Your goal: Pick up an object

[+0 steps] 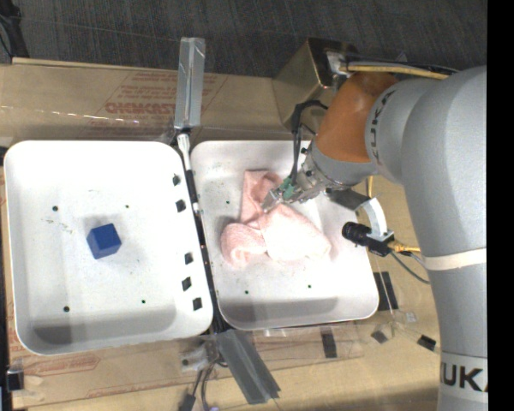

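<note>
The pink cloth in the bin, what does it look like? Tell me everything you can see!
The pink cloth is pale pink and soft-looking, like a thin rag. It lies crumpled on the floor of the right bin, bunched into lumpy folds: a rounded wad at its left end, a paler mound on its right and a flatter flap reaching toward the back of the bin. The gripper is down at that upper part, right against the fabric. Whether it has actually pinched the cloth cannot be made out.

Two white bins side by side. One blue cube in the left. One pink cloth in the right. One arm.
</note>
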Action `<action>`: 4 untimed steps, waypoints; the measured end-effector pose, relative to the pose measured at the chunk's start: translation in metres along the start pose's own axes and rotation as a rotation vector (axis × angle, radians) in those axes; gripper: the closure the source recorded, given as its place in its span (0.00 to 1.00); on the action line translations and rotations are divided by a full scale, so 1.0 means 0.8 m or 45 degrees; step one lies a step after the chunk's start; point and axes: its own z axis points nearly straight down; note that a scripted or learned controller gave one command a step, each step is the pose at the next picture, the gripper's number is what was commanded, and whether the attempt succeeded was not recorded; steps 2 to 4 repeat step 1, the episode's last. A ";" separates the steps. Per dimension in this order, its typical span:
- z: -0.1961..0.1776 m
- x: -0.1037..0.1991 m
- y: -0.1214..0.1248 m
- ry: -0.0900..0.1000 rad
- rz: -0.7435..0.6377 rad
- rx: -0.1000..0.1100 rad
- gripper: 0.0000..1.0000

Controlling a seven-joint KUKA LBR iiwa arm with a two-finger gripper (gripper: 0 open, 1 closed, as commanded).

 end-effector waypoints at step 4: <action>-0.131 -0.012 0.058 0.000 0.045 0.001 1.00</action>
